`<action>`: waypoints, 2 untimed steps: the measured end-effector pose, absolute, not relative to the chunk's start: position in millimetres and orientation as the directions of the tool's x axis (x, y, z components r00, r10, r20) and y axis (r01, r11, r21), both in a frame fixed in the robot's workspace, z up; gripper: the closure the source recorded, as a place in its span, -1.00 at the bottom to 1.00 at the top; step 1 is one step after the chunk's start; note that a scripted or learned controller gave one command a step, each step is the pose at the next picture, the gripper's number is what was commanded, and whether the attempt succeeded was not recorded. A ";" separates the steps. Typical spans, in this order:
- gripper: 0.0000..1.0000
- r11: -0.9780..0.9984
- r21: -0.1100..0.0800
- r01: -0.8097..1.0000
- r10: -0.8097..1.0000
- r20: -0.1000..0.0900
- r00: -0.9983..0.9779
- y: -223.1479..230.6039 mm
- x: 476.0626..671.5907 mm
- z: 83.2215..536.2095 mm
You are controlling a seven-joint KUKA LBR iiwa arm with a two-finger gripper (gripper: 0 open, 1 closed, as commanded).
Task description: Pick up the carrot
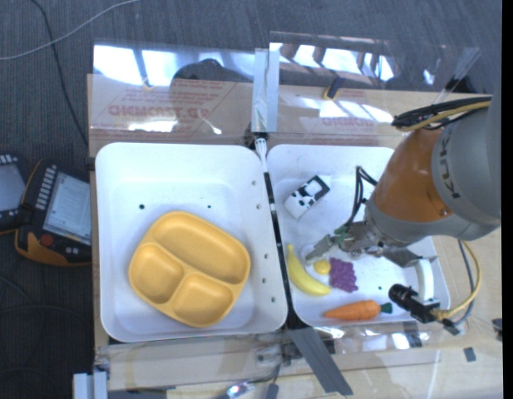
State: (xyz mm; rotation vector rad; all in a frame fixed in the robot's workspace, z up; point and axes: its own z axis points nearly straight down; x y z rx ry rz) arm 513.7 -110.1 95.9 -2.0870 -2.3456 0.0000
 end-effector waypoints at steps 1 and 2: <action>-1.00 0.099 0.023 0.995 0.995 -0.008 -0.098 -101.8 491.5 92.7; -1.00 -0.152 0.014 0.988 0.988 0.001 0.152 -98.7 548.0 91.9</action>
